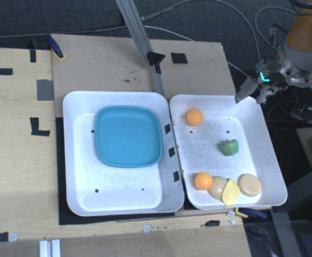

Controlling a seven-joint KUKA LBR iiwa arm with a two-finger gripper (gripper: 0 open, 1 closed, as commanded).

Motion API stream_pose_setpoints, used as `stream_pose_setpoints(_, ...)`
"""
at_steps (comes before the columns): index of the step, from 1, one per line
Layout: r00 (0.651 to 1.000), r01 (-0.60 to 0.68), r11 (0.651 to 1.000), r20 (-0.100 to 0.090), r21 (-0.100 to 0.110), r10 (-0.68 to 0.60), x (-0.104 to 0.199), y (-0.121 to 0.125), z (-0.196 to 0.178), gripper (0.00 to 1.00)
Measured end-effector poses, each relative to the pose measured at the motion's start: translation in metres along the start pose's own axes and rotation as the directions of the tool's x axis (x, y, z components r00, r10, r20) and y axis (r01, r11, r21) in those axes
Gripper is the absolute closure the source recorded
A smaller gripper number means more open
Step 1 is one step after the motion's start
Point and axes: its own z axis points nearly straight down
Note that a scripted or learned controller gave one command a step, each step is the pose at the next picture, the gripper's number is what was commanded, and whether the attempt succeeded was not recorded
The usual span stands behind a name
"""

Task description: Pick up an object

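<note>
A: Start at nine o'clock. What do you have in the left bin?

B: You have one blue plate, square with rounded corners, smooth and glossy like moulded plastic. It lies flat toward the bin's twelve o'clock side. A plate that low and wide gives you little to pinch.

A: And the right bin?

B: Your candidates sit there. At its eleven o'clock you see an orange ball, round and matte, well apart from the rest. Near three o'clock sits a green piece, lumpy, perhaps a toy pepper. Along six o'clock you have a second orange ball touching a tan lump, then a pale yellow wedge and a beige round piece, all packed together.

A: Where is your gripper?

B: At the right bin's one o'clock corner, over the rim, nowhere near any object. It is dark and small in this view, so you cannot tell how it is set; nothing shows in it.

A: What could go wrong?

B: I'd judge the balls likely to roll off if you come down off-centre. In the six o'clock cluster you may nudge neighbours or catch two. Descending where you hang now, you risk striking the bin's rim.
</note>
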Motion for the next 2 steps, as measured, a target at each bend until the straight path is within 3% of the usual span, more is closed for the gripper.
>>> stream_pose_setpoints(1, 1.0, 0.0, 1.0, 0.0, 0.0, 0.0, 0.0, 0.0, 0.0, 0.0)
stream_pose_setpoints(2, 1.0, 0.0, 1.0, -0.001, 0.005, 0.0, 0.005, -0.01, 0.052, 0.0)
